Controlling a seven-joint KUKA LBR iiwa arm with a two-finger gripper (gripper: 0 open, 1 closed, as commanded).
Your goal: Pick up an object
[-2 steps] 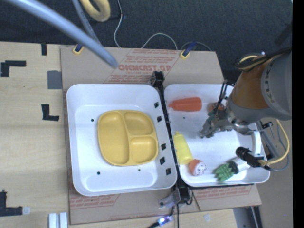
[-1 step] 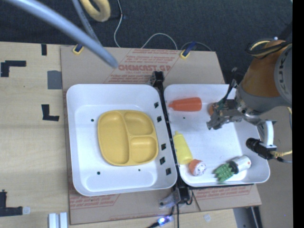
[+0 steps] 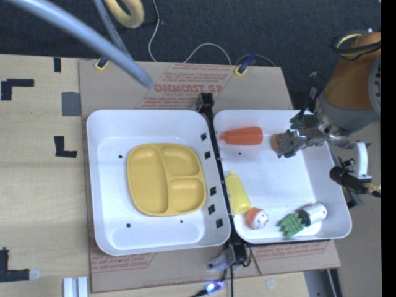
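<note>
Two bins; jaws (image 3: 286, 145), grip state unclear, hover near right bin's (image 3: 322, 166) far rim beside carrot (image 3: 241, 136)

One fixed camera looks down at a slant on both white bins (image 3: 99, 184), from moderate height.

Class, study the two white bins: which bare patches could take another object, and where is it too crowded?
Right bin: bare floor in the middle, bordered by the carrot, yellow bottle and gripper. Its near edge is crowded with the orange ball, green toy and white cylinder. Left bin: narrow bare strips around the yellow plate.
</note>
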